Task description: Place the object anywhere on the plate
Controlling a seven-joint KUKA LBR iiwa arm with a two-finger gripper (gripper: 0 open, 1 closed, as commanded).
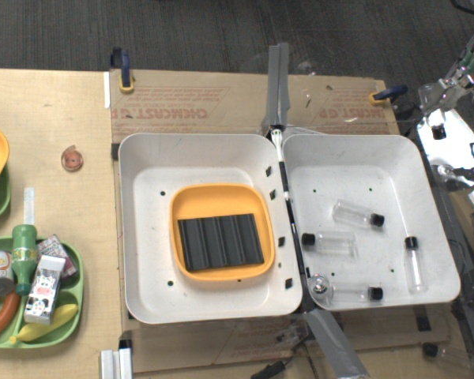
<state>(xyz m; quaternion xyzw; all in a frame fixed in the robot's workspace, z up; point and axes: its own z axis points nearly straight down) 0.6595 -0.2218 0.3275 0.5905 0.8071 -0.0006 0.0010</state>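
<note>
The two white bins are sitting side by side on a sheet of cardboard (189, 105) on the table (47, 117). The left bin (142, 164) is holding an orange plate (191, 204), which is resting near the middle of the bin floor. A dark grey ribbed block (220, 241) is lying flat on the plate, inside its rim, with its ribs running from the near side to the far side.

The right bin (403, 156) is holding four clear vials with black caps. One vial (354, 214) is lying near the middle, a second vial (329, 244) is lying just left of it, a third vial (414, 265) is lying along the right wall, and a fourth vial (351, 294) is lying along the near wall. A small shiny round piece (319, 284) is sitting in the near left corner.

A green tray (63, 322) of toy food is standing at the table's left edge, well apart from the bins.
</note>
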